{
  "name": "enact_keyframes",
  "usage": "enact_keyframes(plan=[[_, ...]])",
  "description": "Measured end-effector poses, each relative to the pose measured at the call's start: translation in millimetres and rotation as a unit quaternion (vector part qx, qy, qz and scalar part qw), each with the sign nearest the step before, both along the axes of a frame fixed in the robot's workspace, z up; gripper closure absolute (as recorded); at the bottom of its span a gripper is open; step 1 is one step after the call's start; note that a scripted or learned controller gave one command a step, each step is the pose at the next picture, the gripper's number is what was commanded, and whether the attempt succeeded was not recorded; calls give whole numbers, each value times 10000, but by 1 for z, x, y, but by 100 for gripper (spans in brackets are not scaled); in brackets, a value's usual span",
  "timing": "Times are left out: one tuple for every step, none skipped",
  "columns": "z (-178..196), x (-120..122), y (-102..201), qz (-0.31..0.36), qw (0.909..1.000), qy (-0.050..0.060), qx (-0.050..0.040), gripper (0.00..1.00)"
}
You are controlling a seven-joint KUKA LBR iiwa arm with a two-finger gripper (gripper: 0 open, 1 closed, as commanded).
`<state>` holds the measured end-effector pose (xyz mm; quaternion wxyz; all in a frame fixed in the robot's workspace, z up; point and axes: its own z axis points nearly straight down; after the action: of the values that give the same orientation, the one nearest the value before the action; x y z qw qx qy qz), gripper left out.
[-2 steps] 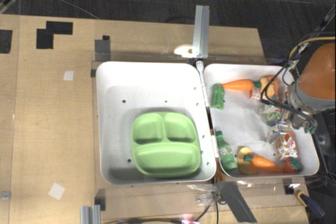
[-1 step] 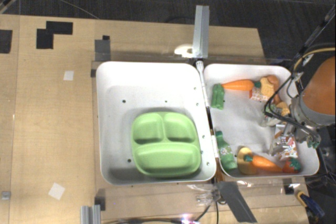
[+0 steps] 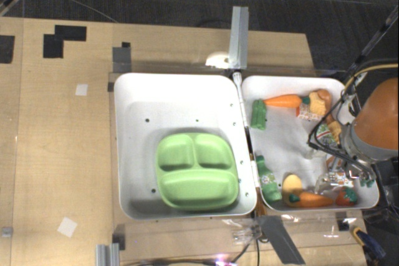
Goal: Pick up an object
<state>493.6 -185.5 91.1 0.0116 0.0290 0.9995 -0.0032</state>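
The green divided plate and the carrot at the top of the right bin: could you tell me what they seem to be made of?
Green divided plate: likely moulded plastic, with a smooth, even colour, soft sheen and rounded compartment ridges. Carrot: probably toy plastic, given its uniform bright orange and smooth surface, though rubber is possible.

The light is even and fairly bright from overhead, so the white bins [image 3: 187,90] glow pale without harsh glare, and only a soft grey shadow sits along the inner left wall of the left one. The green tray [image 3: 197,170] casts a faint shadow at its lower left. Detail is slightly soft and grainy throughout.
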Motion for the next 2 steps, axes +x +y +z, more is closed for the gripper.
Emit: enact_keyframes(plan=[[0, 10, 17, -34, 10000, 21, 5, 0], [0, 10, 42, 941, 9956, 0, -20, 0]])
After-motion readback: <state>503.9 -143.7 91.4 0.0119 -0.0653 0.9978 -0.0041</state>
